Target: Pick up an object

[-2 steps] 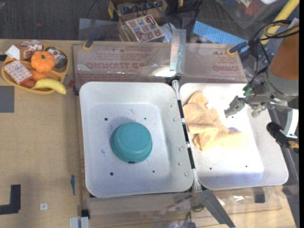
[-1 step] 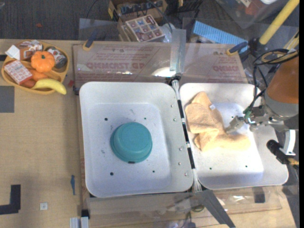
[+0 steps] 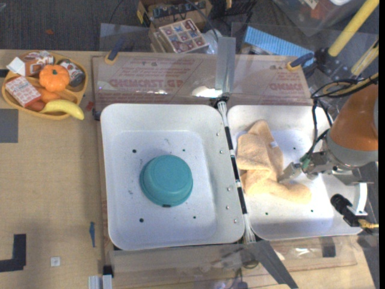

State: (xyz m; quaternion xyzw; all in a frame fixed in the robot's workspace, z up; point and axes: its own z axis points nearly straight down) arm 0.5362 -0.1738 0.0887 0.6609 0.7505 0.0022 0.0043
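A crumpled cloth (image 3: 261, 161), pale tan and soft in texture, lies in the right bin (image 3: 289, 221). Its shape is irregular and folded. The long axis runs from the upper left, near the divider between the bins, down toward the lower right, where a flatter tongue of fabric tapers off on the bin floor. The upper portion is bunched and raised; the lower portion lies thinner and smoother.

The gripper (image 3: 289, 171) sits at the right-hand edge of the cloth, about midway along it, touching or just above the fabric. Whether it is parted or closed cannot be determined from the camera view, and no fabric can be confirmed as held. Behind it the grey arm with its orange band (image 3: 358, 122) extends in from the right, with black cables looping above it.

The right bin is shallow, white, hard plastic with rounded corners and small dark holes in the floor. The left bin (image 3: 120, 137) is of the same pattern and holds a teal bowl (image 3: 167, 180), round, smooth, upside down, near the centre of its floor.

On the tan worktop (image 3: 48, 191) at upper left stands a yellow dish (image 3: 12, 95) of toy food, including an orange pumpkin (image 3: 55, 77) and a banana (image 3: 63, 108). Clear plastic panels stand behind both bins.
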